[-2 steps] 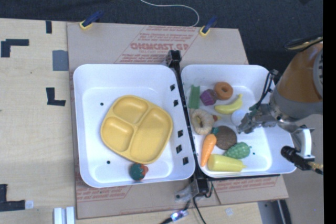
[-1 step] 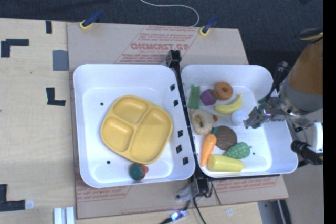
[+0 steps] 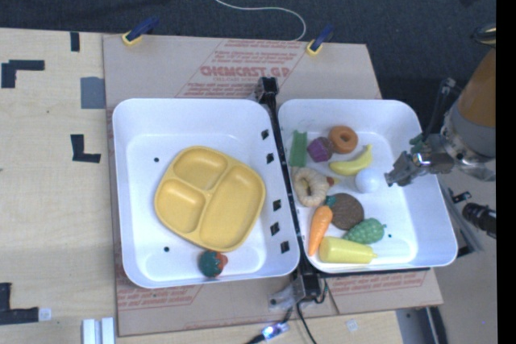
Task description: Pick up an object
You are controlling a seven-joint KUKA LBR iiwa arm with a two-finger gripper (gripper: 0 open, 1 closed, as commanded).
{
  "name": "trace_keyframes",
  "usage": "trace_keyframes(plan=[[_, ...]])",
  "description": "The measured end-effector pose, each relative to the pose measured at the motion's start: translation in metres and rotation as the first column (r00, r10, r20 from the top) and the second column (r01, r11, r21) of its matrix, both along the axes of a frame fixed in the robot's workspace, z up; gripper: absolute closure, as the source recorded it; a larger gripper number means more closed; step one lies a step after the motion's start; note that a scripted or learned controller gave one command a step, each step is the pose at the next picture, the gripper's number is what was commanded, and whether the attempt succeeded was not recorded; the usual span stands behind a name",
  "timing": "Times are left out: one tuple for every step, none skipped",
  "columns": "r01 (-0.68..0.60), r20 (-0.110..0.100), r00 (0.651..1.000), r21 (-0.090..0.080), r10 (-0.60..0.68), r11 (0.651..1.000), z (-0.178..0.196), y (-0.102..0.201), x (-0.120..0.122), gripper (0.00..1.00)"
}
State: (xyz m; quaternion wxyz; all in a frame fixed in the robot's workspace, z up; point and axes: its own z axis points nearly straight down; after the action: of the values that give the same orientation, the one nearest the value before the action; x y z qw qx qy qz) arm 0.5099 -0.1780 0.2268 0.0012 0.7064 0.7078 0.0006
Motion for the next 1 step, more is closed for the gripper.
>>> trace_keyframes(plan=[[-0.001,-0.004,1.0,0.001,0.001,1.0,-0.0088,0.0373,0.0268,1.0]])
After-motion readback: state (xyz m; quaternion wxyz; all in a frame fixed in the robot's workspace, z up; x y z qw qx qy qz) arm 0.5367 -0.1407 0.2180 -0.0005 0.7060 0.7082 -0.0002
